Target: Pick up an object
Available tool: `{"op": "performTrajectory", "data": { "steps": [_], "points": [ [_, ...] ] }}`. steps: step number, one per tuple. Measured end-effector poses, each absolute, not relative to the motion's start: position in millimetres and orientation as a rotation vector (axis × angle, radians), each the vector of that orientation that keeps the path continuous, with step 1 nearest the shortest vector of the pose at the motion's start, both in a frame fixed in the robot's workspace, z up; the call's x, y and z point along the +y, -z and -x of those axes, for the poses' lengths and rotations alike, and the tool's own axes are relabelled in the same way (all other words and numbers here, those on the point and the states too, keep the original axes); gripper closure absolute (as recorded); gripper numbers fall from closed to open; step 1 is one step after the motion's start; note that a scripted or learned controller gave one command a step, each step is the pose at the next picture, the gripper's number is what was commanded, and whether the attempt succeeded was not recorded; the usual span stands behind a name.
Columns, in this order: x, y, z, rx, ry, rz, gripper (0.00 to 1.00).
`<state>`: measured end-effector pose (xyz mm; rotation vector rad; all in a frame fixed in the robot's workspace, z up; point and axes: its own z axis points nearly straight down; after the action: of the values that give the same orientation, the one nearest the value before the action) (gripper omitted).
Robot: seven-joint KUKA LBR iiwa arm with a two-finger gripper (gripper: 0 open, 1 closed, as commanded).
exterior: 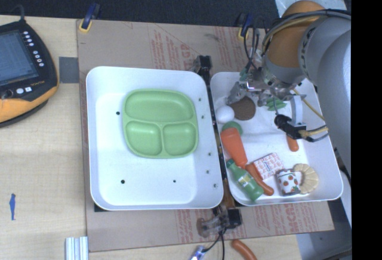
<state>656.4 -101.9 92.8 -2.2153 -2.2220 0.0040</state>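
The grey arm's two-finger gripper [258, 93] hangs low over the far edge of the right shallow white plastic bin [325, 151]; whether it grips anything cannot be told. Just beside it lie a round brown disc [243, 109] and a smooth white egg [224, 114]. A tapered orange carrot [234, 142] lies along the bin's left edge. The left bin [101, 151] carries a matte green three-compartment tray [160, 123]
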Motion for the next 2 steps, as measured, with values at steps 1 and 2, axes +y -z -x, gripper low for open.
{"op": "performTrajectory", "data": {
  "steps": [1,2],
  "points": [
    [-118.4,-93.2,-656.9,-2.224,-0.001,2.219,0.0],
    [-105.2,-92.7,-656.5,-2.224,-0.004,2.215,0.0]
  ]
}}
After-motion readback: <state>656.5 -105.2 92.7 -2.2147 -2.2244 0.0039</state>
